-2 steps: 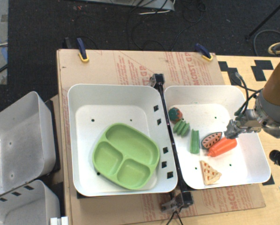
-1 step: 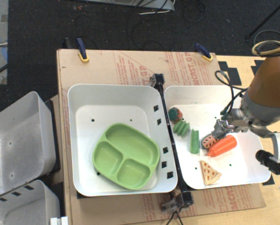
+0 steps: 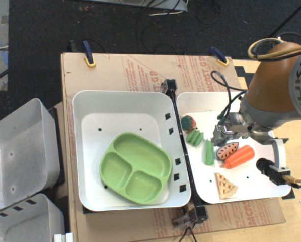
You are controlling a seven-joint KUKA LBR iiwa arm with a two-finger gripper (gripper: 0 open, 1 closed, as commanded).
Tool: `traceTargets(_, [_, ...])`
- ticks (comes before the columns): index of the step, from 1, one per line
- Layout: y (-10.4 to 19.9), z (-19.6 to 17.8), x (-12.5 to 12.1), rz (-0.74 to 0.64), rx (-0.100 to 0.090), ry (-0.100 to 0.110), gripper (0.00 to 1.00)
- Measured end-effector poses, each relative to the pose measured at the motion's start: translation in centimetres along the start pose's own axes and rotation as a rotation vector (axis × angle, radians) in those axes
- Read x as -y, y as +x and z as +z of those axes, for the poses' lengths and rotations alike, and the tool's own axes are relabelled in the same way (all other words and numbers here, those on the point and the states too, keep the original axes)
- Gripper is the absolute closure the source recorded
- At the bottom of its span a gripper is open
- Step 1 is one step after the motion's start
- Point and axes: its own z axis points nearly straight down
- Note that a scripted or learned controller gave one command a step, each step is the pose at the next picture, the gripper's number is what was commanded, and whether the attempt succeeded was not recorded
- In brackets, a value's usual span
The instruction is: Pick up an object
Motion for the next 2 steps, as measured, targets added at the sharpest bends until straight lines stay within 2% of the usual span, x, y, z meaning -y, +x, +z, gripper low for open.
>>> traceTargets(2, [11.3,-0.2,-1.4,0.001,0.000,0.001,1.00])
